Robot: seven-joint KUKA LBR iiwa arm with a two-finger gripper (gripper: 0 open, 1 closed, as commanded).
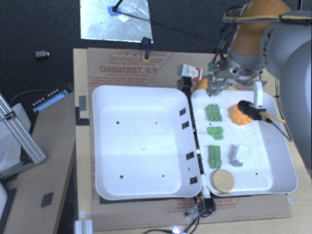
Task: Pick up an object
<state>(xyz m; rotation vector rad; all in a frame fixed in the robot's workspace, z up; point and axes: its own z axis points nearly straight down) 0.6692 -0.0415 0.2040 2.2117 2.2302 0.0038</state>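
Nearest pick: upper green ridged piece point(213, 112) in the right bin point(278, 155), long axis running 12 to 6. It lies at 6 o'clock from my gripper point(218, 86), near. Grip state: cannot tell.

The left bin point(141, 145) offers open floor; green pieces point(214, 113) crowd the right bin point(273, 165).

A foil sheet point(115, 12) lies beyond the cardboard base point(127, 68).
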